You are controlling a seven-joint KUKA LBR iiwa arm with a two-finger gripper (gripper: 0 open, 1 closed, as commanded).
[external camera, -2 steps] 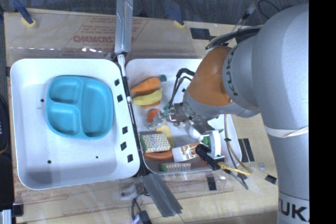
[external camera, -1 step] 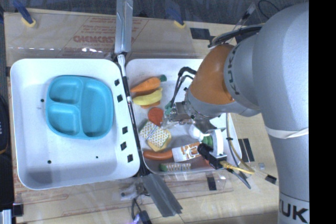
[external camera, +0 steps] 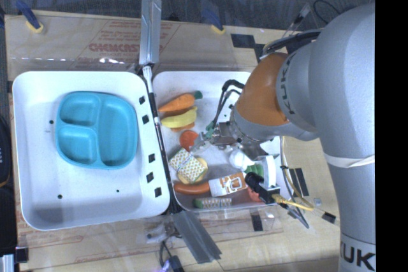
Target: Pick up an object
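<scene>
The right bin (external camera: 167,83) holds several toy foods: an orange carrot (external camera: 176,103), a yellow banana (external camera: 180,118), a red tomato (external camera: 189,139), a waffle-like cracker (external camera: 190,168), a sausage (external camera: 191,188) and an orange-and-white box (external camera: 227,185). My gripper (external camera: 211,136) hangs low over the middle of this bin, just right of the tomato, under the orange wrist band. Its fingertips are partly hidden by the wrist.
The left bin (external camera: 32,156) holds a blue divided plate (external camera: 97,129). A metal divider bar (external camera: 150,25) runs up between the bins. The large grey arm (external camera: 338,86) covers the right bin's right side. Small items lie near the bin's front right corner (external camera: 268,191).
</scene>
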